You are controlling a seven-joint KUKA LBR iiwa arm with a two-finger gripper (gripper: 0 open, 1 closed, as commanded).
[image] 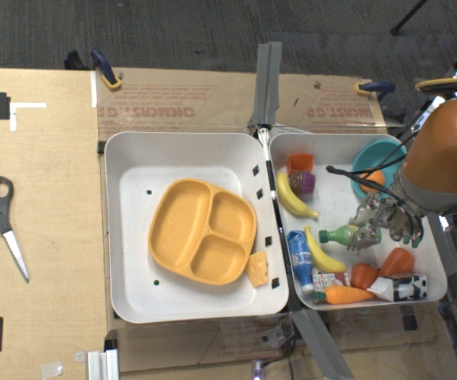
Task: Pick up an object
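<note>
We see the gripper [368, 229] low over the right bin [335, 145], reaching in from the right, its metal fingers [364, 216] just at the cap end of a green bottle [345, 234] that lies on its side on the bin floor. Whether the fingers are apart or closed we cannot tell, nor whether they touch the bottle. Just left of the fingers and below them lies a banana [324, 253], with a blue can [298, 253] further left. Below the fingers sit a red cup [396, 261], a carrot [347, 295] and a small white carton [402, 288]. Above them, a teal bowl [371, 161] holds something orange. Up and to the left lie a second banana [290, 196] and a purple piece [304, 182]. Well to the left of the fingers, the left bin [125, 212] holds a yellow divided plate [203, 231] with a cheese wedge [257, 269] beside it.
</note>
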